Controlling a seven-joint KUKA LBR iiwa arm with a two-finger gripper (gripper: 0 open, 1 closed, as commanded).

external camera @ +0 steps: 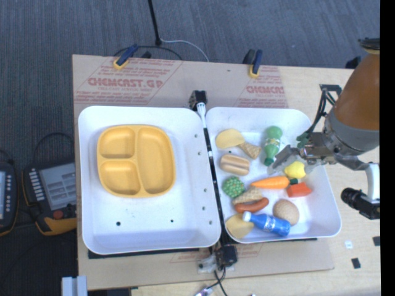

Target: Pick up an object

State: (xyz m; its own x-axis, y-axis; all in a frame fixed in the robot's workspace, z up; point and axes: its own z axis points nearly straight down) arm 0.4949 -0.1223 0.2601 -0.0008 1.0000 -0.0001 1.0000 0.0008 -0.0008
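The right bin holds several toy foods: a green bottle, a hot-dog bun, a broccoli head, an orange carrot, a yellow lemon, a red piece, a brown sausage, a tan potato and a blue bottle. My gripper hangs low over the bin's right half, just above the lemon and right of the green bottle. Its fingers look spread, one grey finger pointing down-left, with nothing seen between them.
The left bin carries a yellow divided plate. A black bracket sits at the bins' shared top edge. Two clamps hold the cardboard sheet. The arm's orange band looms over the right bin's edge.
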